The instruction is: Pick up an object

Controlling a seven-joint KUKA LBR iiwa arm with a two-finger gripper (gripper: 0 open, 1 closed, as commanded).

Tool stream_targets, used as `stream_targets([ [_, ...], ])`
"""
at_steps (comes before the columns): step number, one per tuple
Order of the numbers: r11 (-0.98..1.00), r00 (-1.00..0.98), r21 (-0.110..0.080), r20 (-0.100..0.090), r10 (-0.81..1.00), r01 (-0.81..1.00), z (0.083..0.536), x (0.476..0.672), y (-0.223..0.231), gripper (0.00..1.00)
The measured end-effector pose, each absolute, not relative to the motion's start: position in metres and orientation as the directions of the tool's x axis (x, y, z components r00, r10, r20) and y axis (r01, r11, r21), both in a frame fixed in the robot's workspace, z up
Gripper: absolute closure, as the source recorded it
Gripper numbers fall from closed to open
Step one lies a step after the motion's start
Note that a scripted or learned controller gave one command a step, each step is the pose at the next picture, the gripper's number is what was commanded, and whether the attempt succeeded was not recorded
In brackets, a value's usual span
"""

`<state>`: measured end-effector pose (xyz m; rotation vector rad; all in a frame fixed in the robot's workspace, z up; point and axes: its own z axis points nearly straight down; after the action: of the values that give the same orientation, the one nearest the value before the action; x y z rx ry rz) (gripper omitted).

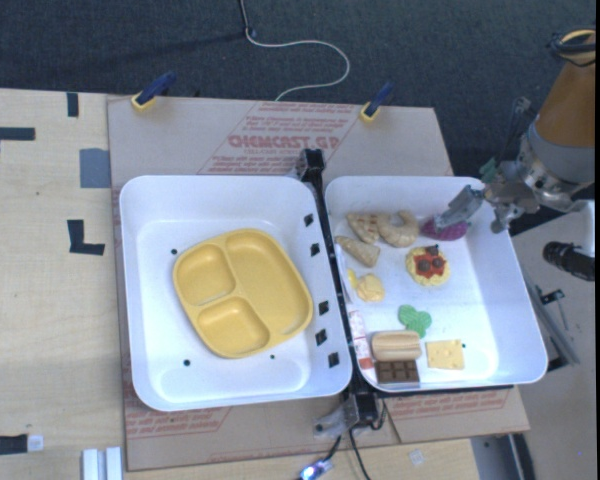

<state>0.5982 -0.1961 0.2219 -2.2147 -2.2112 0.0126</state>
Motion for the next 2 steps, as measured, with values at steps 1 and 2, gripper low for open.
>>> stream_targets([
  [1, 0.002, -0.002, -0.003, 0.000, 1.000, 1.000, 0.228, 0.600, -0.196, 0.00],
  [2, 0.002, -0.002, -0.007, 0.000, 1.000, 1.000, 0.179, 0.603, -0.202, 0.00],
])
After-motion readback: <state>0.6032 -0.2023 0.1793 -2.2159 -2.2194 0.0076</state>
